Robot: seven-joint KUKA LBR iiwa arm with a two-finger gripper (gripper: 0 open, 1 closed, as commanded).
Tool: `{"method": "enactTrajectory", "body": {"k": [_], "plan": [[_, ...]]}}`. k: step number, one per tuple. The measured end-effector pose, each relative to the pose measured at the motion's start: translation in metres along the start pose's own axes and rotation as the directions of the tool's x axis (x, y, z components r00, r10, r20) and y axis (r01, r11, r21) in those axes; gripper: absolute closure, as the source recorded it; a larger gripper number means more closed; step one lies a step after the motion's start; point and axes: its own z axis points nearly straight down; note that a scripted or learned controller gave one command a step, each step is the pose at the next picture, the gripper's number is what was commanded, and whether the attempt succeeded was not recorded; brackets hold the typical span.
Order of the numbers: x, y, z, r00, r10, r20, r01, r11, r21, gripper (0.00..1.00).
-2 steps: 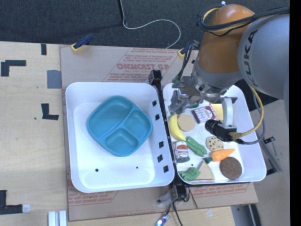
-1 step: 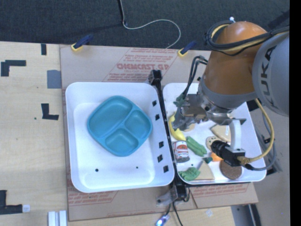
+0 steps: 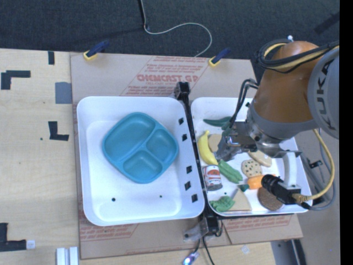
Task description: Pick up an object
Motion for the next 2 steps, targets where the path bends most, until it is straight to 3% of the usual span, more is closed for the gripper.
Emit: {"method": "enactTrajectory", "body": {"k": [1,2], "plan": [[0.074,0.000,0.001,1.000,-0.012,-0.003,0.012,1.000,-0.003,1.00],[0.052,0.001,-0.113,1.000,-0.005,-0.003,0.004,1.000,-0.017,1.00]]}}
